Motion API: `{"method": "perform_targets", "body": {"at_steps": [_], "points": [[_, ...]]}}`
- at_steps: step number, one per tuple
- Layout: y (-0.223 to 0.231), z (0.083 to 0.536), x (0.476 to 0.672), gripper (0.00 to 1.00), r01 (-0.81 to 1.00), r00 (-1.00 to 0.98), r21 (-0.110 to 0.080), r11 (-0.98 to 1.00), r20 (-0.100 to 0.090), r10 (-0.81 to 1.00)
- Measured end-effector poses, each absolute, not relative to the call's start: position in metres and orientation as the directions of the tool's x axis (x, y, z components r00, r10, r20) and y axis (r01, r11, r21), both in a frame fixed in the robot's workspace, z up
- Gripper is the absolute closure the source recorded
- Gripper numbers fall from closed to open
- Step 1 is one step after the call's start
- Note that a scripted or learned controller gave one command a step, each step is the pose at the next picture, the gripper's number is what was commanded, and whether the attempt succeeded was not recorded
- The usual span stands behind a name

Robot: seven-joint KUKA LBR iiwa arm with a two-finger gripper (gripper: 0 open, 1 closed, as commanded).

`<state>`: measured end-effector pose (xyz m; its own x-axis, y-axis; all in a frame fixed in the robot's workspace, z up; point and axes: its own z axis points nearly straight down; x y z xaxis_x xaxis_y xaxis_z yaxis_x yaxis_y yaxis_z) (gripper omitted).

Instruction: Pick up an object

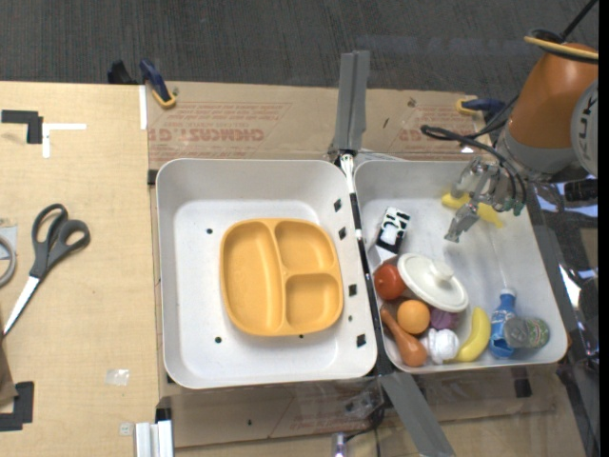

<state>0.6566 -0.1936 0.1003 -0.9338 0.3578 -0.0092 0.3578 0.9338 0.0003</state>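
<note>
**Pincer poised over the far end of the right bin**

The arm (557, 93) reaches in from the right, and its pincer (473, 208) hangs above the upper part of the right bin (542, 255). A yellow piece (460, 199) sits at the fingertips, but whether it is pinched or merely lies beneath them I cannot tell, nor whether the fingers are spread.

The likely pickings crowd the bin's near end: a white lid (433, 281) resting on a red ball (387, 281), an orange (413, 315), a banana (475, 335), a carrot (403, 343) and a blue bottle (502, 324). A black-and-white die (393, 229) lies apart, easier to reach.

The left bin (181, 255) holds a yellow tray (282, 276), probably a drop spot. Scissors (43, 255) lie on the counter (76, 188), out of play.
</note>
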Motion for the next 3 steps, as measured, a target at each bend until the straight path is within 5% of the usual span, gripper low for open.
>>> {"method": "perform_targets", "body": {"at_steps": [1, 2, 3], "points": [[-0.162, 0.093, 0.65, 0.0, 0.46, -0.888, 0.001, 0.888, -0.004, 0.46], [-0.218, 0.093, 0.595, 0.0, 0.542, -0.841, 0.005, 0.841, 0.0, 0.542], [-0.216, 0.092, 0.624, 0.0, 0.573, -0.819, 0.004, 0.819, 0.007, 0.573]]}}
